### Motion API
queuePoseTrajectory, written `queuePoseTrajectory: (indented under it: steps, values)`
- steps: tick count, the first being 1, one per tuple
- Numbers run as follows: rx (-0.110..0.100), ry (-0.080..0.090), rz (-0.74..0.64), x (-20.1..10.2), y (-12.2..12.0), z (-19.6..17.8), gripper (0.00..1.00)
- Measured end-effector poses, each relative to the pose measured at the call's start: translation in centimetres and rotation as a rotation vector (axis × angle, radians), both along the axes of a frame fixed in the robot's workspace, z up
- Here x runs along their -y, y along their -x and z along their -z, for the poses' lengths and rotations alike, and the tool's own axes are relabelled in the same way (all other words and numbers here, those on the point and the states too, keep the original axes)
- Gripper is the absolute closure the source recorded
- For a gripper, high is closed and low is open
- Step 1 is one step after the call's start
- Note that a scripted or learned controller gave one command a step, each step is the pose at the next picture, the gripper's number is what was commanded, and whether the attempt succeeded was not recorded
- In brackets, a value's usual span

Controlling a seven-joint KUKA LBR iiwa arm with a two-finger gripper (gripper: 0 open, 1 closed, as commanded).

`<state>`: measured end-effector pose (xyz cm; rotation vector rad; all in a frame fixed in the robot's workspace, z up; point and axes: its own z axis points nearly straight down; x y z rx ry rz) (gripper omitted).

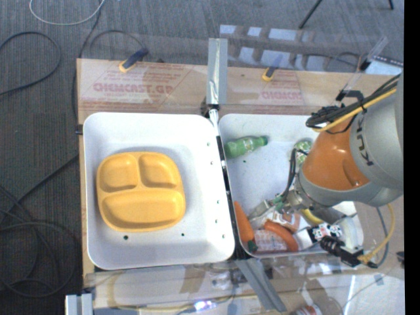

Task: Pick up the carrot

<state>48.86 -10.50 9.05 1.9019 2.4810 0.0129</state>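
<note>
Arm (pixel 357 156) leans low over right bin (pixel 262 176), near carrot (pixel 243 226).

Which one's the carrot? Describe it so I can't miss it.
Look in the right bin, at its near-left corner beside the divider. The carrot is the slim, plain orange stick lying there, left of the printed red packet.

end effector (pixel 283 205) fingers hidden among clutter
</note>
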Motion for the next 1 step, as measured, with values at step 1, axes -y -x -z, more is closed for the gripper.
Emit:
queuePoseTrajectory:
  steps: [1]
  values:
    - [0.002,0.003,-0.021,-0.09,-0.03,-0.03,0.0]
